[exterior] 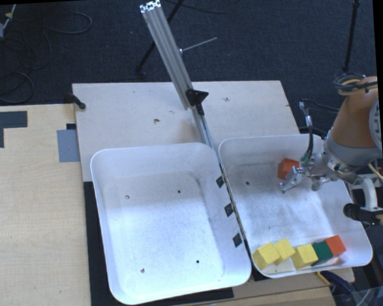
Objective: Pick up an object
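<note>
Bench (pixel 136 113) under two white bins (pixel 115 187)

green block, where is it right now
The small green block lies in the right white bin, at its near right corner, wedged between a yellow block and an orange-red block.

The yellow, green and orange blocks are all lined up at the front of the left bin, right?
Not quite. The camera view shows the yellow blocks, green block and orange block lined up at the front of the right bin, not the left one.
</note>
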`<state>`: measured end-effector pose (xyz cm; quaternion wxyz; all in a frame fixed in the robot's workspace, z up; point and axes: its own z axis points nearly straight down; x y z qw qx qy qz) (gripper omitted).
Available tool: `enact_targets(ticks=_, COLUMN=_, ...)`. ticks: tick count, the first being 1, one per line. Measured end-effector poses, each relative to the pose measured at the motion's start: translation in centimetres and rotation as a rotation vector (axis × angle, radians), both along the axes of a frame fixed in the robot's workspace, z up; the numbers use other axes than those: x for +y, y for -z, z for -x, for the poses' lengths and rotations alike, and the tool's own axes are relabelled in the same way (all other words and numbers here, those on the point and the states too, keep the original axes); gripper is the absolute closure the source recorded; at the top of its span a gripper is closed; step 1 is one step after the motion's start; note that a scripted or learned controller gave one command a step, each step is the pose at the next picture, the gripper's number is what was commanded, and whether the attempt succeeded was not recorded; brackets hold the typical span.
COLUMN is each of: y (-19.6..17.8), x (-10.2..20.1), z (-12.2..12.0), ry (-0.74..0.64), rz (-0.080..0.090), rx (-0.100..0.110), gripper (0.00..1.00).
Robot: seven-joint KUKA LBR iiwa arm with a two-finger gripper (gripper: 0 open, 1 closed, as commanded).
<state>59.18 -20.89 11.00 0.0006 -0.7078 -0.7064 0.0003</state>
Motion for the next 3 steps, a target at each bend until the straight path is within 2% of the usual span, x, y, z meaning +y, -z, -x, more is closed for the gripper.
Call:
enact_targets(ticks=1, y=2.0, x=1.6, z=-5.1, ry=-0.006, rz=0.0, rx=-0.002, gripper=0.0)
enact_targets(ticks=2, y=1.0, x=1.5, z=-4.9, ry=-0.007, rz=0.0, rx=0.003, gripper=1.0)
enact_targets(ticks=3, y=1.6, x=6.3, z=-7.2, ry=-0.001, rz=0.007, rx=0.031, gripper=1.0)
